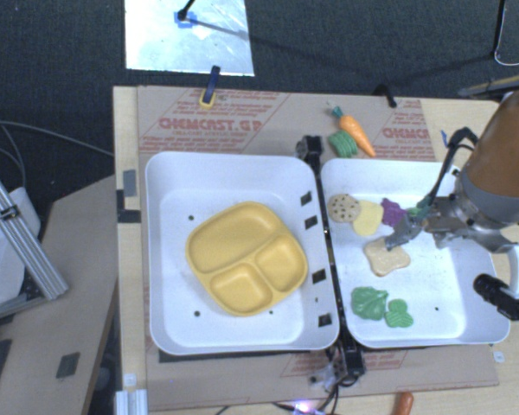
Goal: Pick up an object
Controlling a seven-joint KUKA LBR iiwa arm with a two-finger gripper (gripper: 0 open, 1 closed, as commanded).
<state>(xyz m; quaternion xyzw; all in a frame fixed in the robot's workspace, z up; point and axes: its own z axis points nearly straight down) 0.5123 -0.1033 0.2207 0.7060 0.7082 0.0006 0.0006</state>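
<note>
**Clerk:** Nearest the lens, item one: an orange rod-like stub (pixel 402 401) at the bottom edge, cut off by the frame; what it is cannot be told.

**Checker:** And the bins?

**Clerk:** Item two: left shallow white plastic bin (pixel 169 180), holding a yellow three-compartment plastic tray (pixel 246 257), lying slightly askew. Item three: right shallow white plastic bin (pixel 467 318), its far right part hidden by the arm.

**Checker:** Contents of the right bin?

**Clerk:** A green leafy toy vegetable (pixel 381 306) near the front wall. A tan bread-shaped toy slice (pixel 387 258) at the middle. A round beige cookie with dark chips (pixel 342 207) by the left wall, a pale yellow rounded piece (pixel 368 219) just beside it, and a purple toy item (pixel 390 209), partly covered by the gripper parts.

**Checker:** The gripper?

**Clerk:** Grey two-finger gripper (pixel 399 234) sits low over the bin, its tip above the upper edge of the bread slice, beside the purple item. Whether it is apart or closed cannot be made out; nothing is seen held.

**Checker:** Outside the bins?

**Clerk:** An orange toy carrot with green top (pixel 353 133) on the printed cardboard sheet (pixel 242 119) behind the right bin. A blue and yellow clip-like piece (pixel 210 88) at the cardboard's far edge.
</note>
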